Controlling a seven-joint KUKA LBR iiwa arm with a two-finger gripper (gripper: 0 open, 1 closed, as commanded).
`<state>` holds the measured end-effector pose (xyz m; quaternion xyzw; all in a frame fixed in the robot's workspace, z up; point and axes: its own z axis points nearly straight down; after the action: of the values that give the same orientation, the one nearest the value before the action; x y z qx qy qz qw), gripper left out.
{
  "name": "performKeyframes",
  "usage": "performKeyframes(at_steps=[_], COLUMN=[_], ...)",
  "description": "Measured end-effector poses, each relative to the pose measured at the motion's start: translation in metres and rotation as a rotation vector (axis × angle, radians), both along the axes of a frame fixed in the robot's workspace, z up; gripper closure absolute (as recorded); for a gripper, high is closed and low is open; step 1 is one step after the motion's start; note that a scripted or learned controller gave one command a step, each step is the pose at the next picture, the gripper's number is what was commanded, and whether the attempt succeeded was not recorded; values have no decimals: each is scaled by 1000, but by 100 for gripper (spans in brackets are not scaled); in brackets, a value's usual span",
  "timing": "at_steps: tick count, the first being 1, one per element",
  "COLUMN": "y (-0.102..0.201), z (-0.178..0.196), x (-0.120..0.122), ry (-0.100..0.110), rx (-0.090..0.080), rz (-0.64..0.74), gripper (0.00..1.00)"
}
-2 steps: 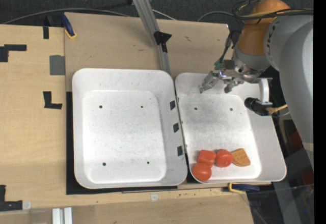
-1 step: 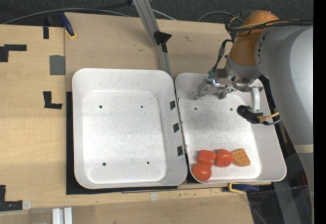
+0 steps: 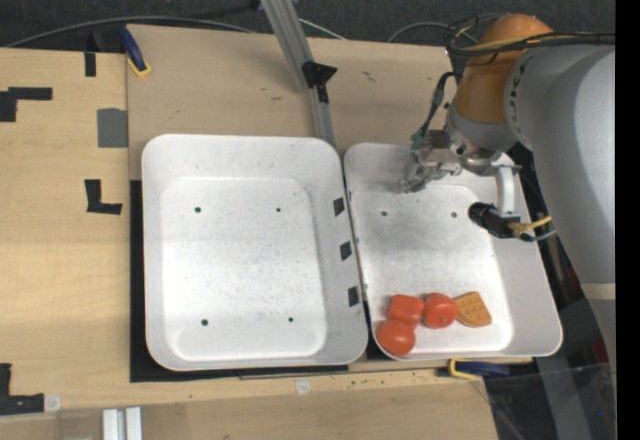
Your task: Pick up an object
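Camera view: a light wooden bench point(image 3: 230, 78) bears two shallow white bins side by side on a dark mat, with dark carpet beyond its 12 o'clock edge. The left bin point(image 3: 240, 248) sits at 9 o'clock of the right bin point(image 3: 450, 248). The gripper point(image 3: 418, 178) hangs over the right bin's 12 o'clock end; its grip I cannot tell. Three red objects point(image 3: 415, 318) and a tan piece point(image 3: 473, 309) cluster at that bin's 6 o'clock end, touching. A grey metal pole point(image 3: 290, 28) slants across the bench.

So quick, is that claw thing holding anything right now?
Gripper: over the far end of the right bin, nothing seen between its fingers; open or closed cannot be told.
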<state>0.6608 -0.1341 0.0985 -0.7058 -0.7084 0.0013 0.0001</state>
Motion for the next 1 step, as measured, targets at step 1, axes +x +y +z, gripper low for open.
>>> performKeyframes(at_steps=[1], y=[2], z=[44], x=[5], ry=[-5], rx=[1], rz=[-2], gripper=[100])
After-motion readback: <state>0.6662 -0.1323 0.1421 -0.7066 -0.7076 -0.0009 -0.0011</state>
